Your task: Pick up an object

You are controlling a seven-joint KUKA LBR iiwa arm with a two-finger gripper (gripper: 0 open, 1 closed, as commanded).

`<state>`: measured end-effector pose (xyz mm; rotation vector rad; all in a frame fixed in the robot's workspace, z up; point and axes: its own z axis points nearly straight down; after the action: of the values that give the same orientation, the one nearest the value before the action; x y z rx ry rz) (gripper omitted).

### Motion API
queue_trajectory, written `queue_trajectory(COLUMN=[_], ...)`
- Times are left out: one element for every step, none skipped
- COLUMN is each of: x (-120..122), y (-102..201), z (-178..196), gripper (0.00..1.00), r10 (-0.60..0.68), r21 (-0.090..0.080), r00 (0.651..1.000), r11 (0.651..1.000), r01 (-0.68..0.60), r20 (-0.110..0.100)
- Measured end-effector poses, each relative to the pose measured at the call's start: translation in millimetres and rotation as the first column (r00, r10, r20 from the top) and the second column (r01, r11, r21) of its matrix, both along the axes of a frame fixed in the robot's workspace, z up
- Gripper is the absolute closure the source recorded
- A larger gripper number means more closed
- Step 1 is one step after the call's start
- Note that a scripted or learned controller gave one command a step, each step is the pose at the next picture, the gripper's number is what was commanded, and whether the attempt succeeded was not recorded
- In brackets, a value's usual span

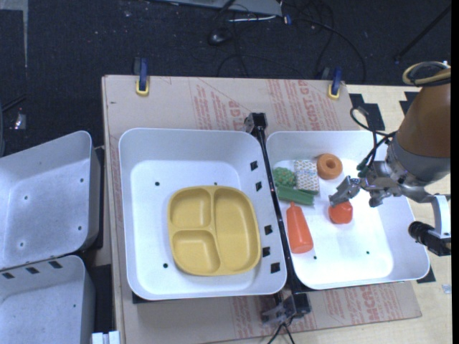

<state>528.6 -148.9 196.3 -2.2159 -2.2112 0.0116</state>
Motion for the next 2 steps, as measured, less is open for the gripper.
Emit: queue_trajectory(x=[3.0,2.6], y=[0.3,8.1], z=[6.2,-55.5], gripper=[0.00,0.00], r10=[0.003,0.002], r21=[-0.002,-0.001], r00=[1.000,1.000], r11=[1.000,1.000], r01=[-0.003,-0.002], r20=[0.012,0.007])
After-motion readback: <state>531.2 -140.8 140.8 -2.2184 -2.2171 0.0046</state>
